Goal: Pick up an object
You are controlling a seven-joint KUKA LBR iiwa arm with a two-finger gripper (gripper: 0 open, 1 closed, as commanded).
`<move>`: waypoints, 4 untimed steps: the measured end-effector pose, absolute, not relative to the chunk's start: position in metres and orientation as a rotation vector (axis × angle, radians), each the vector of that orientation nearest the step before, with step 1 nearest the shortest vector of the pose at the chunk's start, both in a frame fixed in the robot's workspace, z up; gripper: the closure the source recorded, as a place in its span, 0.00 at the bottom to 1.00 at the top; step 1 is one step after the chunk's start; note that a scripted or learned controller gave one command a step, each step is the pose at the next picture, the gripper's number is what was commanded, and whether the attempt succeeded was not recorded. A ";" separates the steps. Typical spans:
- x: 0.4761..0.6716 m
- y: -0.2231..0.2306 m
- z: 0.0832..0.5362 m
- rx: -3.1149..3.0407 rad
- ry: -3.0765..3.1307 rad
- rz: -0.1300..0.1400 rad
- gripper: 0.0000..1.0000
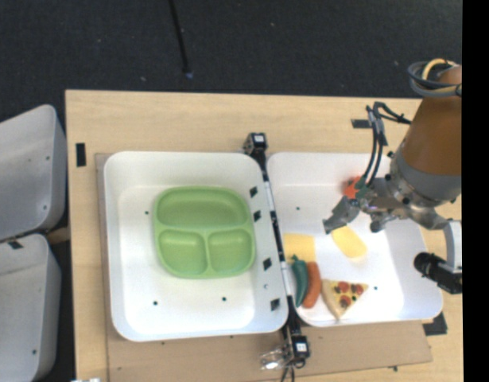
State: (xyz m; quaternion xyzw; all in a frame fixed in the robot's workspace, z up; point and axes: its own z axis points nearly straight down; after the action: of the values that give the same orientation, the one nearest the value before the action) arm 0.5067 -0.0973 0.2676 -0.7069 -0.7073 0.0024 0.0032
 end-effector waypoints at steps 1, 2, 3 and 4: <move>0.508 -0.097 0.272 -2.219 -2.226 -0.001 0.00; 0.512 -0.096 0.228 -2.219 -2.220 0.006 0.00; 0.512 -0.099 0.187 -2.221 -2.221 0.000 0.00; 0.510 -0.097 0.144 -2.219 -2.219 0.006 0.00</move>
State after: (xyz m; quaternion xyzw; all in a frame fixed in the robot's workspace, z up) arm 0.5098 -0.0974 0.1441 -0.7073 -0.7070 0.0020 0.0017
